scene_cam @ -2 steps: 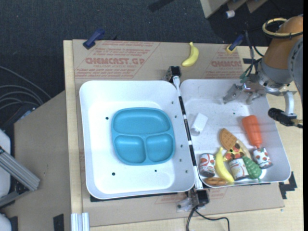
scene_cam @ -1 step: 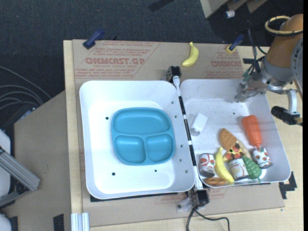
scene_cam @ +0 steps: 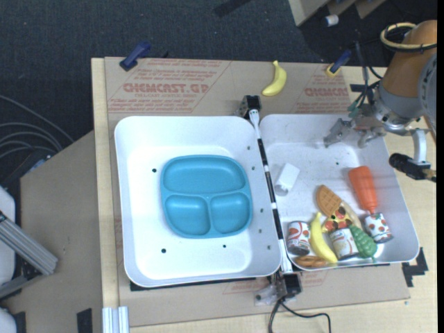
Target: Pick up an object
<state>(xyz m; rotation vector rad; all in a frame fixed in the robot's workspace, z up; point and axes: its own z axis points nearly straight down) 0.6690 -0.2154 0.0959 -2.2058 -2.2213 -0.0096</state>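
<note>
I see the gripper (scene_cam: 350,132) spread open and empty at the right bin's (scene_cam: 305,132) 12 o'clock, likely staging before dropping on the carrot (scene_cam: 363,186) at 5 o'clock.

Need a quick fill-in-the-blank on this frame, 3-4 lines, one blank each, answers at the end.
1. The blue divided tray lies in the ____ bin.
2. The carrot in the right bin is ____ in colour.
3. The banana near the top lies ____ both bins, on the board.
4. The pincer is over the ____ bin, near its far end.

Answers: left; orange; outside; right
</note>
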